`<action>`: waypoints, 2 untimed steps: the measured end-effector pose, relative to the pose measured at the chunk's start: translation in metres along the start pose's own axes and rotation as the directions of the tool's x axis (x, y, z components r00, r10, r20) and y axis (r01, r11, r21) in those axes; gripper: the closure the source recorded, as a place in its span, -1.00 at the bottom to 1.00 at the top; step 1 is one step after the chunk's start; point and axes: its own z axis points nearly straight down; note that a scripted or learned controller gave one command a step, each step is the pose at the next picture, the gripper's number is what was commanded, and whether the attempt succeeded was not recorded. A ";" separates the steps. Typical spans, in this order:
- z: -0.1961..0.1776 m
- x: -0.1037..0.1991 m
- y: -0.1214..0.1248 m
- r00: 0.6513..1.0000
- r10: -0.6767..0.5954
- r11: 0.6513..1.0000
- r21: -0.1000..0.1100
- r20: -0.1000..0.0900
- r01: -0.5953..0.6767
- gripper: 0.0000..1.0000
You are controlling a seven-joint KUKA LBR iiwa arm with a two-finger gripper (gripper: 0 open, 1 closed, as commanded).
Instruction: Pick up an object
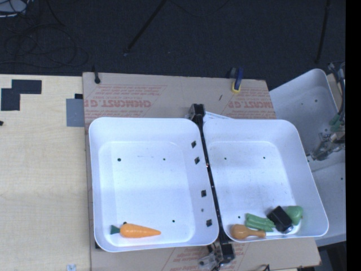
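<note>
An orange carrot (139, 230) with a green top lies in the front left corner of the left bin (104, 145). In the front right corner of the right bin (293, 137), several items lie close together. These are a black block (280, 218), a green rounded piece (294, 212) behind it, a green pod (259, 222) and a tan-orange pear-shaped piece (246, 232). The black block rests against the green pieces.
Both bins sit on a cardboard sheet (169, 97), with black clips (197, 160) along the seam between them. A blue and yellow clamp (237, 81) holds the cardboard's back edge. A grey metal plate (307, 97) with cables lies at the right, and a wooden benchtop (39, 174) at the left.
</note>
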 end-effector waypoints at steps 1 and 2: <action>0.017 0.026 0.020 1.000 -0.001 1.000 0.001 -0.002 0.001 1.00; 0.117 0.020 0.075 1.000 -0.002 1.000 0.003 -0.002 0.002 1.00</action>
